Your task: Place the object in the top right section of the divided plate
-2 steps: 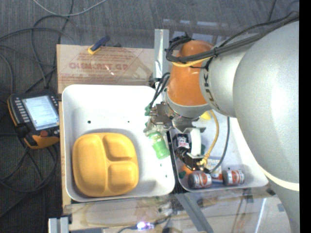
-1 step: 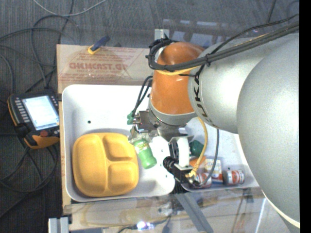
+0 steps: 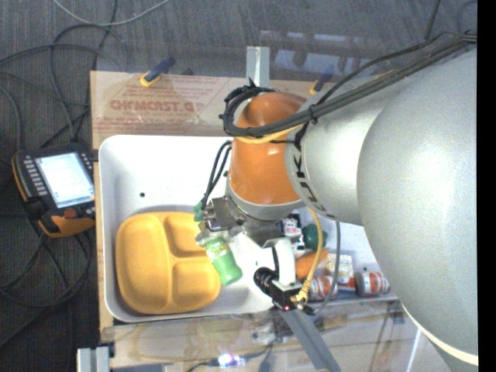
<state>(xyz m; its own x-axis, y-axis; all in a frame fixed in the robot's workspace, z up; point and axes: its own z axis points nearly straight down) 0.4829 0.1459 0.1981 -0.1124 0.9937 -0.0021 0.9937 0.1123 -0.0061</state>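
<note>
A fixed camera looks down at a slant on a workbench. A large grey robot arm (image 3: 403,200) fills the right side and reaches in toward the middle, with a broad orange band (image 3: 263,157) above its wrist and black cables running along it. Below the wrist, the gripper (image 3: 217,239) sits over the right edge of a yellow divided plate (image 3: 159,266). A small green object (image 3: 225,266), shaped like a little bottle or cylinder, lies tilted just under the gripper, at the plate's right rim where the upper right section meets the lower one. Whether the gripper is clamped on the green object or merely above it cannot be told, because the wrist hides that area. The plate lies in the lower part of a shallow white bin (image 3: 143,169) on the left, whose upper part is bare white. The arm covers most of the second bin (image 3: 341,246) on the right, where an orange item (image 3: 306,263) and some small packets or cans (image 3: 360,281) show near the lower edge. Behind the bins lies a sheet of brown cardboard (image 3: 155,107) with faded red lettering, held by a blue and yellow clamp (image 3: 157,70). On the dark carpet at far left rests a handheld control pendant (image 3: 54,186) with a lit screen, and loose cables (image 3: 93,6) trail across the floor.
</note>
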